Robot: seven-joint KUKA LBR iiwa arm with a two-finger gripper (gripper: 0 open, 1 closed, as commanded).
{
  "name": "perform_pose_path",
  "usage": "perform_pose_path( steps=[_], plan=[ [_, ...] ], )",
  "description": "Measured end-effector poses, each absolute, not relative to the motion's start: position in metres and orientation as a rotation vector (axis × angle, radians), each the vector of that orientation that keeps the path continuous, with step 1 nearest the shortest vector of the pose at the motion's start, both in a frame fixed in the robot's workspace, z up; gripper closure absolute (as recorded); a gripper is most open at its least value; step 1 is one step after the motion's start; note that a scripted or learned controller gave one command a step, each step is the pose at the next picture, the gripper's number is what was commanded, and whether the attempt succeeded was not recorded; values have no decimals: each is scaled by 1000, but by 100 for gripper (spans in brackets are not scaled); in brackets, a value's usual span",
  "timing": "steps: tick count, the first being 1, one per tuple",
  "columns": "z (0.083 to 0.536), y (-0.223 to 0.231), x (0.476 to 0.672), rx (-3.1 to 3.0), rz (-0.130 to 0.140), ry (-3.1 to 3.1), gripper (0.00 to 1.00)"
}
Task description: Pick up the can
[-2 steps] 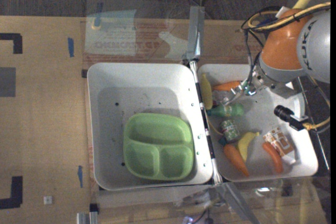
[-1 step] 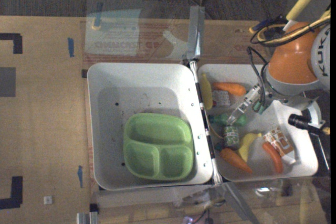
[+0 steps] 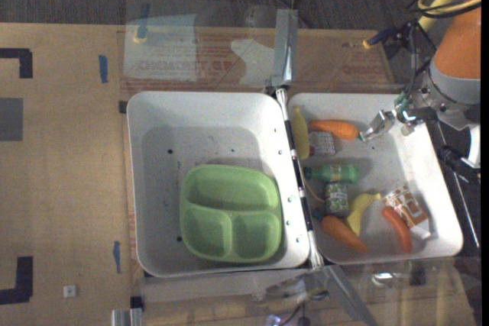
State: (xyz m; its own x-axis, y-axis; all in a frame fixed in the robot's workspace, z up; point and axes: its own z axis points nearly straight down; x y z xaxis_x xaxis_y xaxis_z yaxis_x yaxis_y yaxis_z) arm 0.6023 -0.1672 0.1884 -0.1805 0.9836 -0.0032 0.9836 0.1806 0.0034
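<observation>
Tray [image 3: 229, 214] in left bin [image 3: 153, 118]; can [image 3: 337, 199] in right bin [image 3: 435, 179], beside bottle [image 3: 333, 173].

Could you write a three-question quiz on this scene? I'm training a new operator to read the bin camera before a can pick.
1. True or false: the green divided tray lies in the left bin.
2. Which bin holds the can? A) left bin B) right bin C) neither
3. Fill in: the pincer hangs over the ___ corner of the right bin, seen from the camera.

Key
1. True.
2. B. The can lies among toy foods, between the green bottle and an orange carrot.
3. Upper right; it is well apart from the can.
</observation>
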Motion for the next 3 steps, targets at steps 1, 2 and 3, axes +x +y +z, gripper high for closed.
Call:
perform_pose_path(
  steps=[1,2,3],
  plan=[
    [155,-167,569,2015,-1,2410,0],
    [88,-186,610,1949,3,2453,0],
    [100,-187,612,1940,5,2448,100]
  ],
)
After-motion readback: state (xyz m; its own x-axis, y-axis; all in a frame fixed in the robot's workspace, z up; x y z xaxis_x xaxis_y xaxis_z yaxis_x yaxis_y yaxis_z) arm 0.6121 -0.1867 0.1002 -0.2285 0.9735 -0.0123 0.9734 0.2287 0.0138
